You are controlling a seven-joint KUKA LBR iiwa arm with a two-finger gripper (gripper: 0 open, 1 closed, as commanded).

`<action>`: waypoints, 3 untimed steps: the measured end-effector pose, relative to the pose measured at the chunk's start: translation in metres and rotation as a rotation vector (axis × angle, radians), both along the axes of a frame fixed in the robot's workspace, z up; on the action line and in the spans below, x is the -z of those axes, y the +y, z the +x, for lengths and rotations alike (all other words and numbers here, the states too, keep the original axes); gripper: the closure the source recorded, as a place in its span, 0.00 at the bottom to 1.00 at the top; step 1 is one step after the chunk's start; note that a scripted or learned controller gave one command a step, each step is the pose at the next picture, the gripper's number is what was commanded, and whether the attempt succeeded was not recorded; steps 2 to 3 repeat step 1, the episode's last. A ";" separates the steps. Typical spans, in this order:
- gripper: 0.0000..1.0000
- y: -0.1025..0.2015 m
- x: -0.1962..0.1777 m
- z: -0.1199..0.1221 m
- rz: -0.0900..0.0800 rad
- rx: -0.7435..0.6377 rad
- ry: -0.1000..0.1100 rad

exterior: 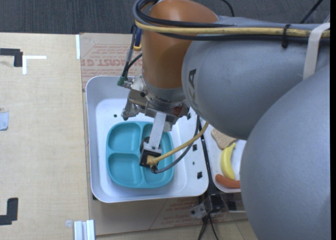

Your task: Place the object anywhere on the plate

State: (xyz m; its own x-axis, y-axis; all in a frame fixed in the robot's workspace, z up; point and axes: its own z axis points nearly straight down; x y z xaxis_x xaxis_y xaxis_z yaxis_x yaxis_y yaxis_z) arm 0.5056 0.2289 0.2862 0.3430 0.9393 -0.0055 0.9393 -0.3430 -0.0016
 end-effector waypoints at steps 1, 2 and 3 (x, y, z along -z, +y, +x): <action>0.00 0.001 -0.069 -0.023 0.001 -0.281 -0.003; 0.00 0.001 -0.069 -0.023 0.001 -0.281 -0.003; 0.00 0.001 -0.069 -0.023 0.001 -0.281 -0.003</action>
